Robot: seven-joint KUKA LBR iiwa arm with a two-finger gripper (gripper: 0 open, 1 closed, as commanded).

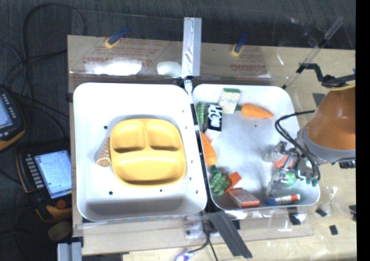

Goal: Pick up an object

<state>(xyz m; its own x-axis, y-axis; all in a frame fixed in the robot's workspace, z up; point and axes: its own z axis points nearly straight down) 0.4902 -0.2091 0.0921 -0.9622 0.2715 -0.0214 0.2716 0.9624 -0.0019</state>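
The nearest candidate for picking is a slim marker pen with a blue body and a red cap, lying flat along the front wall of the right white bin. Just beside it, to the left, rests a flat red-orange rectangular block, and further left sits a green ridged plastic toy touching a small orange piece.

The right bin also holds an orange plastic carrot near its back wall, a white card with a green dotted pattern and a black-and-white packet at the back left, and an orange wedge-shaped piece against the left wall. The left white bin carries a yellow three-compartment plastic tray, with a tan waffle-textured cone touching its left edge.

The gripper hangs low over the right bin's front right area, beneath the orange band of the arm. The marker lies just in front of and below it, apart from it. How the fingers stand cannot be told; cables and glare blur them, and nothing is visibly held. Both bins sit side by side on the desk.
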